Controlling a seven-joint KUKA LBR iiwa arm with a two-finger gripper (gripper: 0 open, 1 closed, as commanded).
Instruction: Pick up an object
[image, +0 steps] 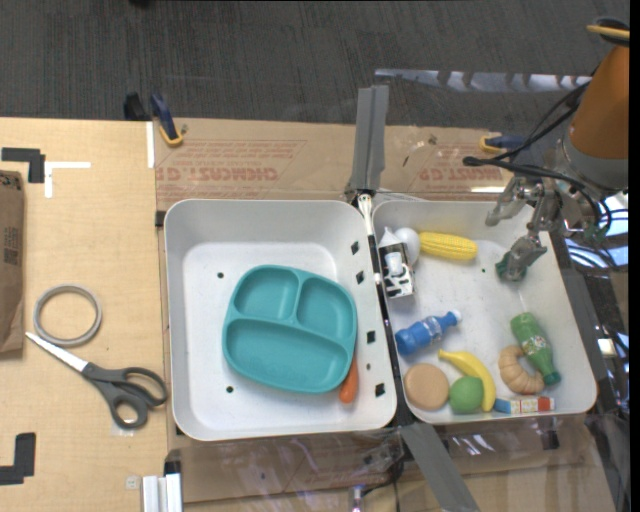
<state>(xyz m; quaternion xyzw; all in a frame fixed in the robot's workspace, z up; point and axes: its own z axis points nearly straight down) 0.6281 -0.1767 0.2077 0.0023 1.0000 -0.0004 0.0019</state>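
My gripper (507, 238) hangs open over the back right part of the right bin (570, 300), with nothing between its fingers. A yellow corn cob (447, 246) lies just to its left. Further left stands a black and white toy (396, 266) against the bin's wall. Toward the front lie a blue bottle (426, 333), a banana (470, 368), a green bottle (533, 346), a croissant (520, 370), a round tan bun (427, 386) and a green ball-shaped fruit (465, 395).
The left bin (190, 300) holds a teal divided plate (290, 328) with an orange carrot (348, 382) at its right edge. A small red and white box (523, 404) lies at the right bin's front. Scissors (105, 378) and a tape roll (67, 313) lie on the bench to the left.
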